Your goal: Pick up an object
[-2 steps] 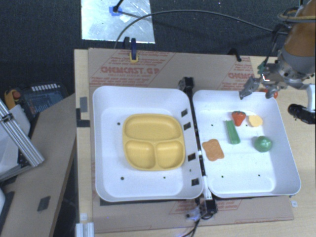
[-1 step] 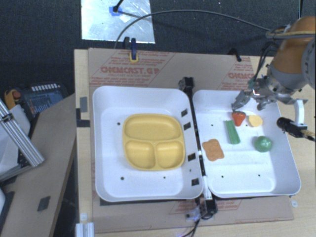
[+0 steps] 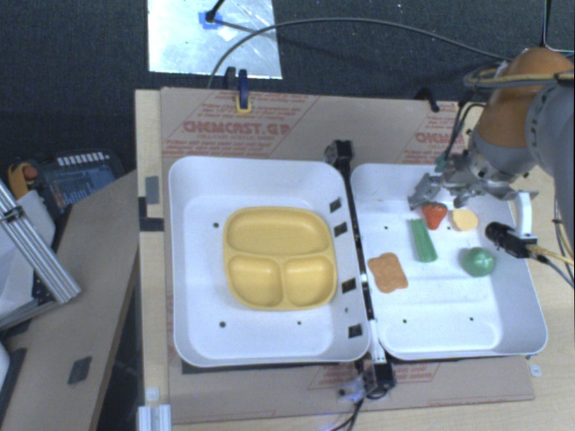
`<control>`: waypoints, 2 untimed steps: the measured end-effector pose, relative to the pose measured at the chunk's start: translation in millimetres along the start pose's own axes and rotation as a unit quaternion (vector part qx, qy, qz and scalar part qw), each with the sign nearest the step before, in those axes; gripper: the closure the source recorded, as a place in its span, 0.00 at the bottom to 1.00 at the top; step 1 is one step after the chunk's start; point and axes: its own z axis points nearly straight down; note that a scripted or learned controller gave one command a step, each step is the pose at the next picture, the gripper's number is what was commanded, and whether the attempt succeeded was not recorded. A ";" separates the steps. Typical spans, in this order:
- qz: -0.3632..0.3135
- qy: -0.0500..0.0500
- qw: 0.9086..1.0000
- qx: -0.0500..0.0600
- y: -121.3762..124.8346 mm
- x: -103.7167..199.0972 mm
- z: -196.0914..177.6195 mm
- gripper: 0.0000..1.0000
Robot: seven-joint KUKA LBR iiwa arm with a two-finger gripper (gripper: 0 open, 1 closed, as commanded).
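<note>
The gripper (image 3: 437, 196) hangs over the right bin's (image 3: 449, 344) twelve o'clock edge, just above a red piece (image 3: 435, 215); its grip cannot be told. Bare floor lies toward six o'clock.

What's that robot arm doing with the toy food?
A grey and orange robot arm reaches in from the right, with its tool low over the right bin. It hangs just above a red piece, with a small yellow piece beside it. Nothing has been lifted yet. A green stick, a green round piece and an orange piece lie in the same bin. The left bin holds a yellow divided tray.
</note>
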 end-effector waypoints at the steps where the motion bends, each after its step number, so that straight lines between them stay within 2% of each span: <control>1: 0.000 0.000 1.000 0.000 0.0 0.7 44.2 0.00; 2: -0.001 -0.001 1.000 -0.004 2.3 0.4 29.8 1.00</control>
